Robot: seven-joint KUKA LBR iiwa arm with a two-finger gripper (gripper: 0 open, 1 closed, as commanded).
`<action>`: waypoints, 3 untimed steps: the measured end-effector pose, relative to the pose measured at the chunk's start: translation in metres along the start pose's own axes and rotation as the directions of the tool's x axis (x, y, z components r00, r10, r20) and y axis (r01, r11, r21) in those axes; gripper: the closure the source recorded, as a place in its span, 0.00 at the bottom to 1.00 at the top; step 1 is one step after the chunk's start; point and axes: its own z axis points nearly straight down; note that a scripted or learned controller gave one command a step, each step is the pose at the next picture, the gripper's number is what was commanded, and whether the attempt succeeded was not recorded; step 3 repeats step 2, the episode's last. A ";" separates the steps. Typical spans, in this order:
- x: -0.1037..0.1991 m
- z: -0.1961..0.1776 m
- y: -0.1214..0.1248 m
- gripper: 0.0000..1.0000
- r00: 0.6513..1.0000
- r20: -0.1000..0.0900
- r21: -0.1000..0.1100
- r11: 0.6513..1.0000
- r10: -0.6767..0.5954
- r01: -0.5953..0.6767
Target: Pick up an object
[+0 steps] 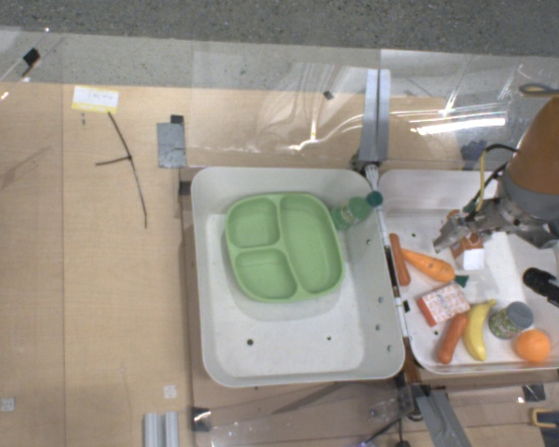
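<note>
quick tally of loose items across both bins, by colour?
Green: 2, the divided plate and the bottle
Orange: 4, the carrot, the orange and two sausage-like sticks
Yellow: 1, the banana
Red and white: 1, the patterned box
Grey: 1, the tin can
Total: 9
The white item under the gripper is too hidden to count.

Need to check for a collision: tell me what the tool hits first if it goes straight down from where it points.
Most likely the carrot, lying just below the tool in the right bin; depth is unclear from this slanted view.
</note>
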 end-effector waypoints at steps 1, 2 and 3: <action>-0.001 -0.011 0.001 1.00 1.000 0.001 -0.004 1.000 0.000 0.000; 0.065 -0.088 0.032 1.00 0.995 -0.003 0.002 0.995 0.096 -0.096; 0.065 -0.088 0.032 1.00 0.995 -0.003 0.002 0.995 0.096 -0.096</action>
